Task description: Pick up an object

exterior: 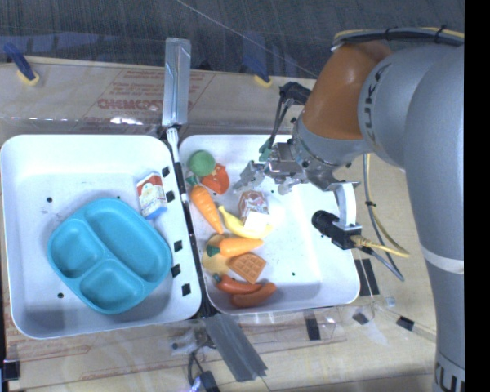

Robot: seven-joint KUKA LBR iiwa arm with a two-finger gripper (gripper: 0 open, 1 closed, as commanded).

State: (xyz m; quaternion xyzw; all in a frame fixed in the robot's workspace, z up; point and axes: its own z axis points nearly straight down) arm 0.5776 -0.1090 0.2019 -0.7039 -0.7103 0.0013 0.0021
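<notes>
Now we see gripper [260,172] low in right bin [331,278], just above brown-and-white packet [252,203]; jaw spread we cannot tell. We judge: approach step, nothing gripped. Next move calls for straight descent onto packet, avoiding carrot [204,205] beside it.

I see red letters printed backwards on the clear sheet [106,96] behind the bins. They look like "CHEMCO", but I am not sure. The small carton [151,194] has a picture, and I cannot read its words.
</notes>
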